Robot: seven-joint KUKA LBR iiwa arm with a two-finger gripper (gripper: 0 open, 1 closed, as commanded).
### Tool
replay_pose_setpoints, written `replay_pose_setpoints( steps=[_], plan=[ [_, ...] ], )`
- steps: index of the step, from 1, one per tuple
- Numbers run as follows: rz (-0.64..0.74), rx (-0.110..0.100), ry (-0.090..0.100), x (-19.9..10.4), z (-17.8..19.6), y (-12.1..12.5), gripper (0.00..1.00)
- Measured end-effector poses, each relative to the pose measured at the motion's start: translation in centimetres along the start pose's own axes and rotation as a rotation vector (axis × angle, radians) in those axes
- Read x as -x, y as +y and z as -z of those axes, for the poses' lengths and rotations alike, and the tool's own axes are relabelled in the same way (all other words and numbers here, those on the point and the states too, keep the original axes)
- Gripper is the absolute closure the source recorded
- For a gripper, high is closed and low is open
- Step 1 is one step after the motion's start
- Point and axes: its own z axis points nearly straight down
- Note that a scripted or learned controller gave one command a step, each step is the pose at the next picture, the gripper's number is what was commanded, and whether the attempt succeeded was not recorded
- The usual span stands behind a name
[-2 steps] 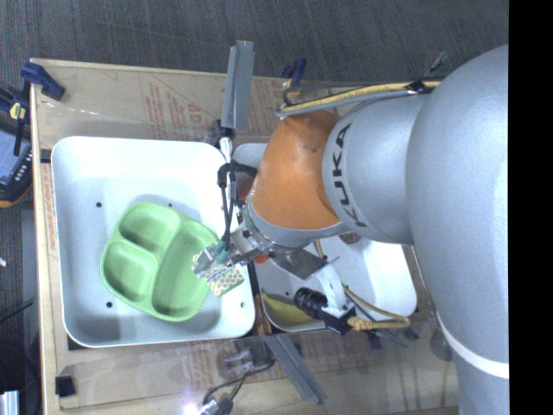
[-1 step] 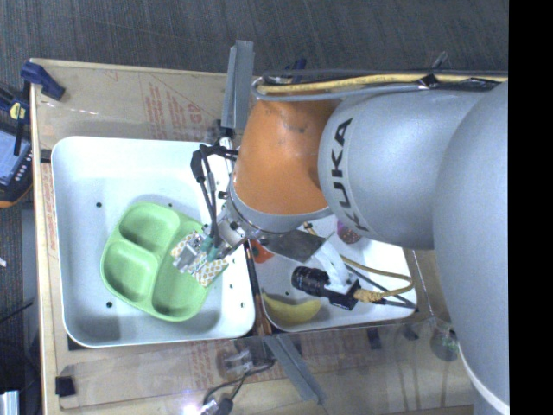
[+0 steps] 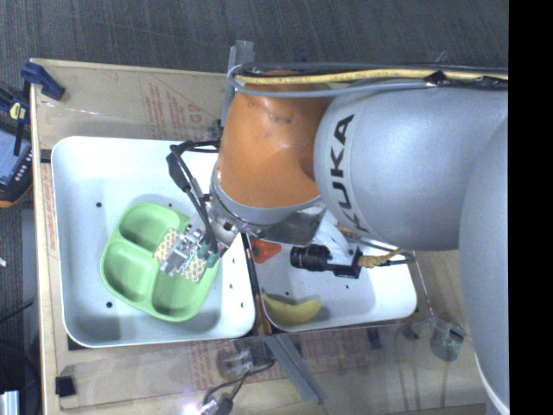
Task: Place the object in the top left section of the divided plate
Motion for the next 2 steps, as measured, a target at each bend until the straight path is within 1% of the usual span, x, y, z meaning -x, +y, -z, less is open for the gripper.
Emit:
replay_pose_setpoints(
  steps=[1, 2],
  plan=[
    [0.000, 0.000, 0.000, 0.0, 0.0, 0.0, 0.00],
    [0.220, 0.003, -0.001, -3.0, 6.4, 3.7, 0.00]
  ],
)
